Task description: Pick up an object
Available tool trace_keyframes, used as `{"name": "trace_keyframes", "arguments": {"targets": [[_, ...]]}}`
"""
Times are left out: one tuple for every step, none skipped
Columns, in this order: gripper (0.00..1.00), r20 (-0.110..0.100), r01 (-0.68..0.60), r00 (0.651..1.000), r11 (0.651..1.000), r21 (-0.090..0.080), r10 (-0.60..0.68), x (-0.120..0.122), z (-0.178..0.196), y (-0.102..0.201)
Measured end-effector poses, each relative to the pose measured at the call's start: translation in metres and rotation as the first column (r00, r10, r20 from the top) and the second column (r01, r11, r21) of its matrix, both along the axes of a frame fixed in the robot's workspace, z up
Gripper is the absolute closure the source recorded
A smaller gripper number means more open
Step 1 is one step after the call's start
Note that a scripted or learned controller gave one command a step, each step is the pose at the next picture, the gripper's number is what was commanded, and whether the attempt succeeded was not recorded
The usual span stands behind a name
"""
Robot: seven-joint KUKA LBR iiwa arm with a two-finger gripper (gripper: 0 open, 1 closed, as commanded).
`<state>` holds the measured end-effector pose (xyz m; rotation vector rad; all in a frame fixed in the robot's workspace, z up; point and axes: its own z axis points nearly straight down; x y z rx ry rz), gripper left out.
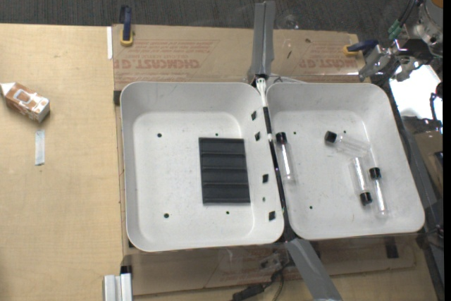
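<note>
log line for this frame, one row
gripper: above right bin's far corner | tubes: in right bin | black block: left bin

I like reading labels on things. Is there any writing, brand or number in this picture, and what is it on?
Red print on the cardboard sheet behind the bins: it appears upside down and too blurred to read with certainty.
Small orange and white box on the wooden bench at the left: printed pattern, too small to read.
Black ridged block and clear tubes: no writing visible.

black ribbed block (225, 170) flat, left bin | four clear black-capped tubes (365, 183) lying, right bin
</note>
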<state>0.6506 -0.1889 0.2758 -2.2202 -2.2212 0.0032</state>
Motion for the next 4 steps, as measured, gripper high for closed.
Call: {"name": "trace_keyframes", "arguments": {"targets": [[0.0,0.002,-0.079,0.997,0.997,-0.001,0.079,0.009,0.159,-0.031],[1.0,0.0,-0.084,0.996,0.996,-0.003,0.084,0.01,0.167,-0.03],[0.0,-0.001,-0.084,0.996,0.996,-0.003,0.084,0.01,0.167,-0.029],[1.0,-0.002,-0.088,0.996,0.996,-0.005,0.088,0.012,0.174,-0.028]]}}
